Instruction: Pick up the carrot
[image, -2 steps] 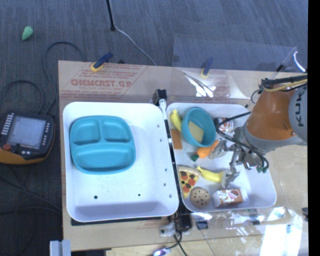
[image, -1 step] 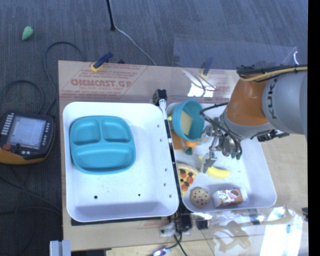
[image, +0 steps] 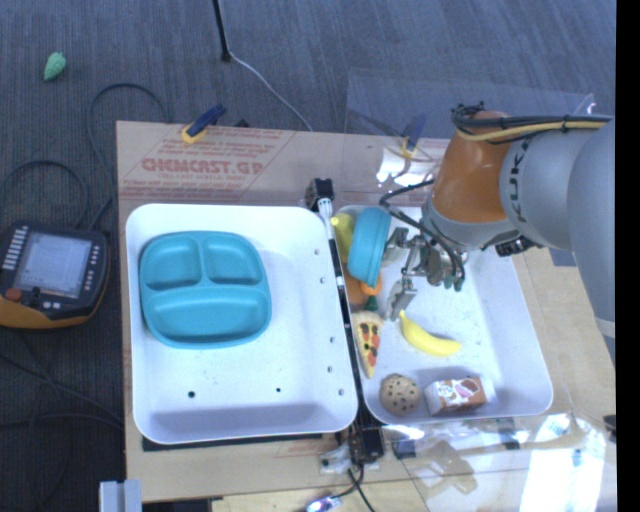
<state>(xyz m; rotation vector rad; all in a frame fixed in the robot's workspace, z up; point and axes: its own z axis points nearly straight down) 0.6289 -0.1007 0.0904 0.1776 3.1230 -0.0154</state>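
The carrot (image: 360, 291) is a small orange piece with a green end. It lies by the left wall of the right bin (image: 520, 330), partly hidden under a blue bowl (image: 368, 245) that is tipped on its side. My gripper (image: 427, 288) hangs over the middle of the right bin, just right of the carrot and above the banana (image: 430, 339). Its fingers (image: 401, 296) are spread open, with nothing between them. The grey arm with its orange band (image: 475, 180) reaches in from the right.
A yellow item (image: 342, 230) peeks out behind the bowl. A pizza slice (image: 368, 343), a cookie (image: 400, 393) and a small carton (image: 458, 393) lie toward the front of the right bin. The left bin (image: 240, 390) holds a blue divided tray (image: 205, 287).
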